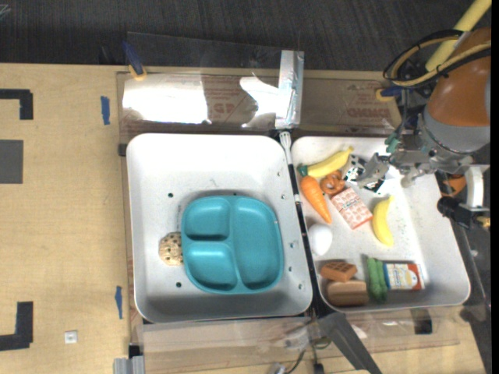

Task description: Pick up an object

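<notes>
On the tan cardboard-covered bench (54,232), the left white bin (148,170) contains one teal three-compartment plastic tray (231,242) and one round speckled cookie (170,248). Rightward, the right white bin (437,271) contains two yellow bananas (382,220), one orange carrot (315,197) and one red carton (350,207). At the upper right, the two-finger gripper (373,171) hangs over a small black-and-white object (356,170); finger state cannot be determined.
</notes>
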{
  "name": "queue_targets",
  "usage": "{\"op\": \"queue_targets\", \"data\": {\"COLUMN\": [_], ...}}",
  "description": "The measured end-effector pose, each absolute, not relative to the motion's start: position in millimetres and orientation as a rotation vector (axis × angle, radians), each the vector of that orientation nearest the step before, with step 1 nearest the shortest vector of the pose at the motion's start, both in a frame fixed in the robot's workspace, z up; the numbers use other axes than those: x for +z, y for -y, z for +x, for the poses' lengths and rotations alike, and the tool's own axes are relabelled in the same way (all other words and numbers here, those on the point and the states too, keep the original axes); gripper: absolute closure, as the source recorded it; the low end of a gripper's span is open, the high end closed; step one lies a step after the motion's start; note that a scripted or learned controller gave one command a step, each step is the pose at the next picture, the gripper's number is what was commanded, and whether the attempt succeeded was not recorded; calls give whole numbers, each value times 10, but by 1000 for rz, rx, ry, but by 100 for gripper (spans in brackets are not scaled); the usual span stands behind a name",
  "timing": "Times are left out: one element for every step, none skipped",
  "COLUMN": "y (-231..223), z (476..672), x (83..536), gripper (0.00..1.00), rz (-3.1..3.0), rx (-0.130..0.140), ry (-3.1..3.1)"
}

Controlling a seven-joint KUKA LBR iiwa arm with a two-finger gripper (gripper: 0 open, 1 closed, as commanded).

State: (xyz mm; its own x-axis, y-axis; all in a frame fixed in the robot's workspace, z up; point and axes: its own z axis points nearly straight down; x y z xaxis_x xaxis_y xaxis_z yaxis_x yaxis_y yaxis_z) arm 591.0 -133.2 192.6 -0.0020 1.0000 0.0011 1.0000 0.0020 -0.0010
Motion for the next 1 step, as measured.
{"op": "queue_targets", "data": {"y": [1666], "z": [5819], "x": [982], "gripper": [0], "rz": [-2180], "rx": [-9], "ry": [2277]}}
